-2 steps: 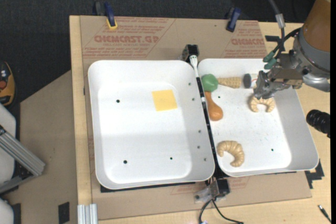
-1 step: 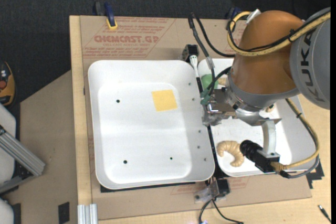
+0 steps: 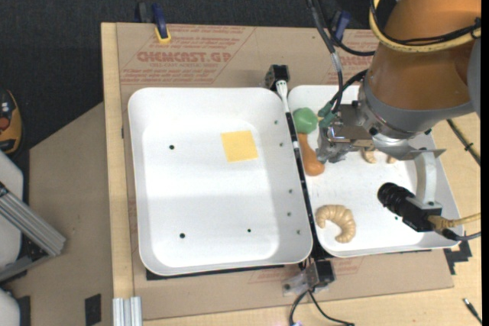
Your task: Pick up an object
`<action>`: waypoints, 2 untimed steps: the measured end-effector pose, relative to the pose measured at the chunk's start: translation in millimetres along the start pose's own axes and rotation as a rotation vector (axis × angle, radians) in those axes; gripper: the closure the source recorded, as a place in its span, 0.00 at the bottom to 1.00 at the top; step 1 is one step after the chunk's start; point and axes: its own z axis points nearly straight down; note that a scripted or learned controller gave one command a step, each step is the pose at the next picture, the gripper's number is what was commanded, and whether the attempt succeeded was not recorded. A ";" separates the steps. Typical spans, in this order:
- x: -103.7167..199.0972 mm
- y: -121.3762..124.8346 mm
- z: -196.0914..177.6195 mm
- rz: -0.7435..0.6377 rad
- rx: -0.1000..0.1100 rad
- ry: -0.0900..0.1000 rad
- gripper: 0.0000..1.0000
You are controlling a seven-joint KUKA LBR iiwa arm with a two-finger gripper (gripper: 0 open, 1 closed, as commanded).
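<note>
A carrot (image 3: 309, 153) with an orange body and green top lies along the left wall of the right bin (image 3: 367, 240). My gripper (image 3: 334, 149) hangs just to its right, low over the bin, close beside the carrot's orange end. A tan croissant (image 3: 338, 221) rests near the front of the same bin. A small beige piece (image 3: 371, 156) pokes out from under the wrist on the right. A yellow cheese slice (image 3: 239, 146) lies flat in the left bin (image 3: 153, 187).
The two white bins sit side by side on a brown board (image 3: 191, 50), sharing a narrow ridge in the middle. The large orange and grey wrist covers the back right part of the right bin.
</note>
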 end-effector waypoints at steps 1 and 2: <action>2.3 21.6 -194.8 -0.003 -0.017 0.002 1.00; 39.7 -3.4 -38.4 -0.005 0.025 -0.001 1.00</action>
